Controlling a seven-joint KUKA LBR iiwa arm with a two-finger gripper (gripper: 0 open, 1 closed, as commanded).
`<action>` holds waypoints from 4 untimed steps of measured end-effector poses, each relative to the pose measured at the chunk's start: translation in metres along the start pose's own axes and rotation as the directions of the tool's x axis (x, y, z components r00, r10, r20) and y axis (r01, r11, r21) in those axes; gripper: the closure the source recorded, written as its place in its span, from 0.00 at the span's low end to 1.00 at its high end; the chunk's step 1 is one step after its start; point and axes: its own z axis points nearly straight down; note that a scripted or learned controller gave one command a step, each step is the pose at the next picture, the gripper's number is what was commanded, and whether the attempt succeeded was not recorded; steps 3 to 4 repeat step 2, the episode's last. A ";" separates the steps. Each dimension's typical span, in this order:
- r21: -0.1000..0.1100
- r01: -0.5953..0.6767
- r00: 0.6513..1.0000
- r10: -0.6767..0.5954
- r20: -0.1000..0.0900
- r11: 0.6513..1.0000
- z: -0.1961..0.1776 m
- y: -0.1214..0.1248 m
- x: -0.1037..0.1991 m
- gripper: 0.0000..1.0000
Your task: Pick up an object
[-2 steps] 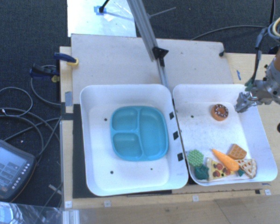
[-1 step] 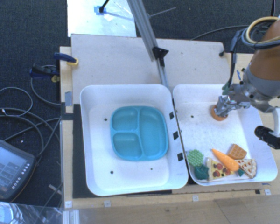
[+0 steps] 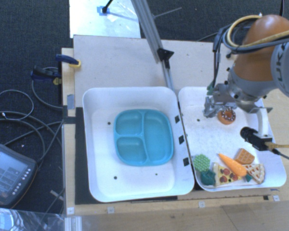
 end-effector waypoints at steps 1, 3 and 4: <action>0.001 0.001 1.000 -0.001 0.000 1.000 0.000 -0.006 0.054 1.00; 0.001 0.000 1.000 0.000 -0.001 1.000 0.007 -0.012 0.105 1.00; 0.001 0.000 1.000 0.000 -0.001 1.000 0.007 -0.012 0.105 1.00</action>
